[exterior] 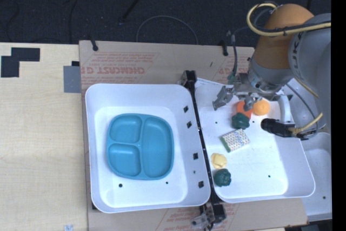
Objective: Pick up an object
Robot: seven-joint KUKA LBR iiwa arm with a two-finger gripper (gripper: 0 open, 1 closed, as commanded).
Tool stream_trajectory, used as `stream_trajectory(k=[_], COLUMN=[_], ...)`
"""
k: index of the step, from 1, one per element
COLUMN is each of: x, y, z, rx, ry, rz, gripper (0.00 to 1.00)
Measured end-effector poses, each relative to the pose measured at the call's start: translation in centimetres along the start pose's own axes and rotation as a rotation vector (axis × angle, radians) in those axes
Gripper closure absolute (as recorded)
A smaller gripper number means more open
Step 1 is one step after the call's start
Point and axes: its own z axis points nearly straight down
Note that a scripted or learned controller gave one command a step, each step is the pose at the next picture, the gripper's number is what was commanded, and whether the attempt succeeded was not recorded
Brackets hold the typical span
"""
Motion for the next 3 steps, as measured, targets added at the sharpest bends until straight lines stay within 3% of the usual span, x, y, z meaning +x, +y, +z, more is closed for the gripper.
stream_trajectory(k=[1,3], x=[0.0,0.3], y=[0.3,-0.7], z=[-0.9,9.4], rx=[-0.015,-0.009], ry=[-0.001,0.0], rz=[-0.001,0.0], gripper=[0.0,0.0])
